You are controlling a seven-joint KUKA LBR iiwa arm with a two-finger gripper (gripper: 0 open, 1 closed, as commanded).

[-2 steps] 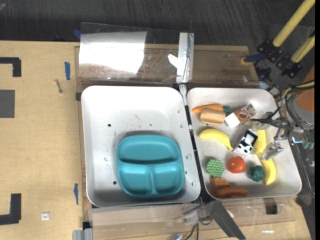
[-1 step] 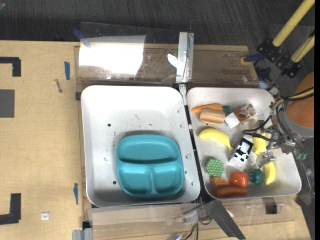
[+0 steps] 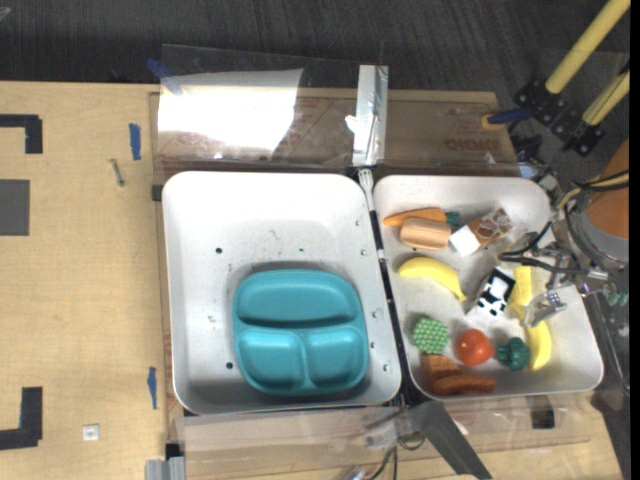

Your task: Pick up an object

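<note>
The right bin [image 3: 575, 373] holds several toy foods. Among them are an orange carrot [image 3: 420, 215], a tan bun [image 3: 425, 234], a yellow banana [image 3: 432, 273], a green knobbly piece [image 3: 431, 334], a red tomato [image 3: 474, 346] and a dark green piece [image 3: 514, 353]. A black-and-white cube [image 3: 493, 295] lies beside a yellow piece [image 3: 522, 290]. My gripper [image 3: 545, 306] hangs low over the bin's right side, next to that yellow piece and above a second banana [image 3: 540, 348]. Nothing is seen held in it.
The left bin [image 3: 190, 268] bears a teal divided tray [image 3: 298, 330]. A white block [image 3: 465, 240] and a brown piece [image 3: 490, 228] lie near the right bin's far wall. A reddish sausage [image 3: 458, 380] lies at its near wall. Cables trail at the arm [image 3: 605, 223].
</note>
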